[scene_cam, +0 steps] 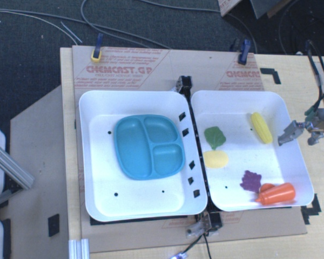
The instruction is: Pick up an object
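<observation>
The two bins, the left bin [92, 144] and the right bin [235, 104], are plain white, with small black marks along the edge where they meet. In the left bin lies a light blue divided plate [148, 145]. In the right bin there is a yellow corn cob [261, 127], a green leafy piece [215, 137], a pale yellow lemon-like piece [215, 158], a purple piece [251, 181] and an orange carrot [276, 193] with a red part beside it. The board [151, 69] under the bins is light brown with red printed letters. The floor [32, 47] at the upper left is dark grey.

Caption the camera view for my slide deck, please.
Gripper at the right bin's edge; toy foods inside, blue tray in the left bin.
</observation>
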Controlling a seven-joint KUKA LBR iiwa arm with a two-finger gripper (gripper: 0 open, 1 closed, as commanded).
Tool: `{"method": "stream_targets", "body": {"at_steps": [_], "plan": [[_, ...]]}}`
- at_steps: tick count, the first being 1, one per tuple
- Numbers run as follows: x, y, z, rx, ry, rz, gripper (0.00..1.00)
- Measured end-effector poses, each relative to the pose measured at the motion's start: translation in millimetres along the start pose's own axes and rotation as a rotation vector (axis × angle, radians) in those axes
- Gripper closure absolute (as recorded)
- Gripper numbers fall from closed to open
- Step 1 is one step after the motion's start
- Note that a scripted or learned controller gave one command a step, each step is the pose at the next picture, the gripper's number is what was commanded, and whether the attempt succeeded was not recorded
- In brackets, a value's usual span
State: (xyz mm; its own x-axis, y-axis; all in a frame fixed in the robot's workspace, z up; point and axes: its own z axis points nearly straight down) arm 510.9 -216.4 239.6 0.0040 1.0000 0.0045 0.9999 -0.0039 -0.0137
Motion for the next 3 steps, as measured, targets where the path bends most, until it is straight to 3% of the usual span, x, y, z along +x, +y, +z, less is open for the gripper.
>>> {"method": "stream_targets", "body": {"at_steps": [1,3], "plan": [[0.7,2.7,-7.0,-0.013,-0.004,-0.004,0.0],[-5.7,8.2,103.1,-0.008,-0.001,-0.005,0.0]]}}
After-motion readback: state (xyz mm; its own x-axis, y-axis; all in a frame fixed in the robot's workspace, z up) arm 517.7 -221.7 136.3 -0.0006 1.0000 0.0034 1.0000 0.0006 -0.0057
